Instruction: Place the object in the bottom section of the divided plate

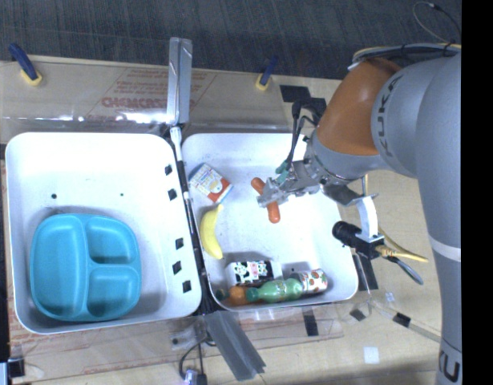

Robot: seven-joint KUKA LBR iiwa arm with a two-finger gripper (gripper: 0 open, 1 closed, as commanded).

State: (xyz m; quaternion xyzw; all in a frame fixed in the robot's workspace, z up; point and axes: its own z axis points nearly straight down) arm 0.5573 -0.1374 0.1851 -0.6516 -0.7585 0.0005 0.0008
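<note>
An orange sausage-like object [270, 201] is gripped between the jaws of the gripper [275, 192] above the right bin [342, 251]. It must yet be carried to the blue divided plate [84, 267] in the left bin [22, 159].

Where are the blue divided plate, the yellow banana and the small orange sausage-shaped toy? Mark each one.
blue divided plate [60, 295]: camera view, on its lower left rim.
yellow banana [210, 233]: camera view, on the middle of its curved body.
small orange sausage-shaped toy [273, 212]: camera view, on its lower end, below the gripper.
</note>
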